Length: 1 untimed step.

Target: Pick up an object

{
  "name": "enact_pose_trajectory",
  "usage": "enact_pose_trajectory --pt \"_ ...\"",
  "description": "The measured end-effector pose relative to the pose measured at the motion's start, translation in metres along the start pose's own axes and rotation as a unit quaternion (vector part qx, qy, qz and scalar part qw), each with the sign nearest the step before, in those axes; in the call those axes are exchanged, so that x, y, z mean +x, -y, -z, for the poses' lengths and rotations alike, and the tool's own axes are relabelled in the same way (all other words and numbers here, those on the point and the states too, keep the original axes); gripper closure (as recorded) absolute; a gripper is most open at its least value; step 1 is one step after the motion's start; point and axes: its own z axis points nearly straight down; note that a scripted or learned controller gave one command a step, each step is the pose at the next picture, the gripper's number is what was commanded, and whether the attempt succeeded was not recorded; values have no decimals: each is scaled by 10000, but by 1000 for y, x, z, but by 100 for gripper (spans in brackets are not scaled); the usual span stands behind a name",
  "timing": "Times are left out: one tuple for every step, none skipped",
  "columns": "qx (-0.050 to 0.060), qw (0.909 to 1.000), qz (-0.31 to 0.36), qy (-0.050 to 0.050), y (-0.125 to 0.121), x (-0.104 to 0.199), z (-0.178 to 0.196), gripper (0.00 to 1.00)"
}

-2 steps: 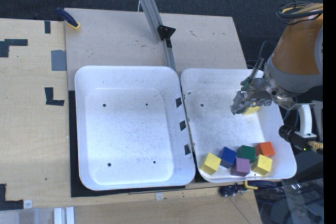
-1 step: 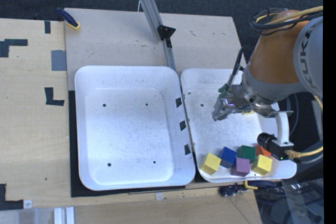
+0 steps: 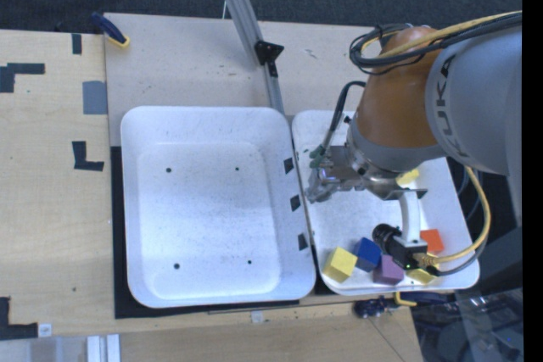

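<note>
The gripper (image 3: 321, 185) is poised near the right bin's (image 3: 454, 182) left wall (finger spacing cannot be told). Nothing may be caught there, since the blocks (image 3: 366, 257) are clustered well apart.

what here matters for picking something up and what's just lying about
For the job:
gripper, low over the right bin
yellow block
blue block
purple block
orange block

Lying about:
left bin
metal pole
blue-and-yellow tool on the bench
</note>
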Motion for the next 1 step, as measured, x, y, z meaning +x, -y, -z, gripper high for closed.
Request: enact_pose_trajectory --pt "6 10000 -2 3 2 56 -14 100"
